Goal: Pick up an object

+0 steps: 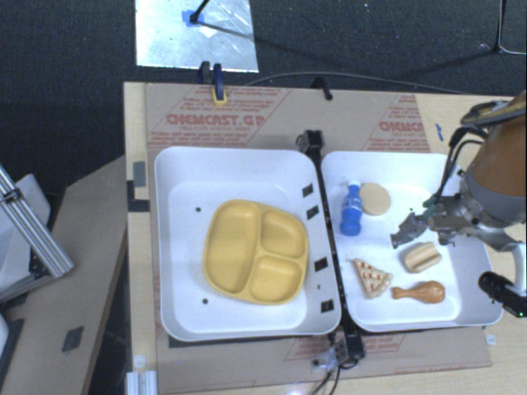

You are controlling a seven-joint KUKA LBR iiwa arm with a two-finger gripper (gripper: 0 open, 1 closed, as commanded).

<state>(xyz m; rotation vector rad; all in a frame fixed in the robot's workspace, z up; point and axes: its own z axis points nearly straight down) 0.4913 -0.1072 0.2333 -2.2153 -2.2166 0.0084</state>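
The right bin [387, 311] holds a blue bottle [352, 211], a round tan cookie [375, 198], a pizza slice [372, 277], a bread roll [422, 257] and a chicken drumstick [419, 291]. My gripper [409, 230] hangs over the right bin, just above and left of the bread roll, reaching in from the right. Its dark fingers [400, 237] point left, with nothing visible between them.
The left bin [177, 220] holds a yellow divided tray [255, 251]. A black divider clamp [311, 142] sits between the bins at the back. The arm body [498, 179] covers the right bin's far right side. Cardboard lies under both bins.
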